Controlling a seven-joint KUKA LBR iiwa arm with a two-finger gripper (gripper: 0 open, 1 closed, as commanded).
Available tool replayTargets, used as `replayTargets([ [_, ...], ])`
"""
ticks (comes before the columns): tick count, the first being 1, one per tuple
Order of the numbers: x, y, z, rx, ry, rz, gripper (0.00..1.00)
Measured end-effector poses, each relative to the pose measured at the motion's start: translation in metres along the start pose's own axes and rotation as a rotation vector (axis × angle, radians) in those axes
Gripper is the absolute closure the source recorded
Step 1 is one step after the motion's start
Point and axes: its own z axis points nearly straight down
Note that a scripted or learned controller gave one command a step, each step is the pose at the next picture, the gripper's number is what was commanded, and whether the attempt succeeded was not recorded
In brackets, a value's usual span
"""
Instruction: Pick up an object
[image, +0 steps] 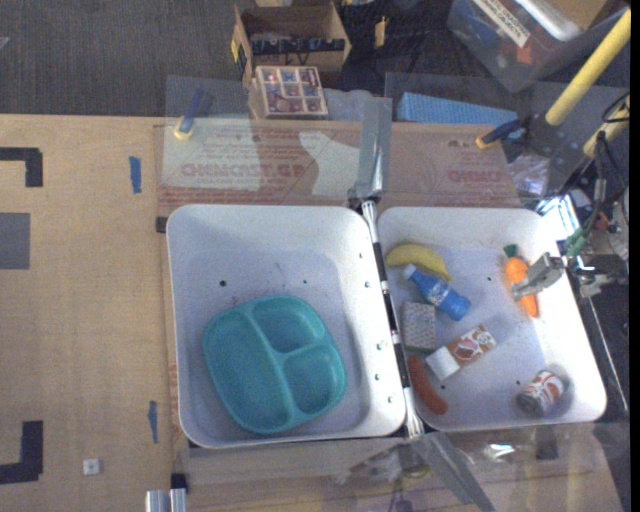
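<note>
Gripper (537, 275) over the carrot (519, 280), right bin (590, 370).
Its tips blur into the carrot, perhaps touching; grip cannot be told.

Teal plate (273, 362) in left bin (190, 235) at 7 o'clock, small cardboard box (289, 40) at 12 o'clock, wooden bench (80, 320) at 9 o'clock

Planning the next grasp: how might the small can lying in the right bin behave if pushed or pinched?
The small red-and-white can lies on its side near the right white bin's corner, so it would probably roll when nudged. Its rounded, seemingly smooth wall may slip between fingers. It looks rigid.
</note>
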Motion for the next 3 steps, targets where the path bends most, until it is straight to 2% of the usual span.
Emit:
replayTargets([
  [1, -0.029, 0.093, 0.162, -0.005, 0.018, 0.312, 0.0],
  [2, -0.033, 0.092, 0.152, -0.007, 0.007, 0.312, 1.0],
  [3, 0.027, 0.153, 0.06, -0.003, -0.002, 0.182, 1.0],
])
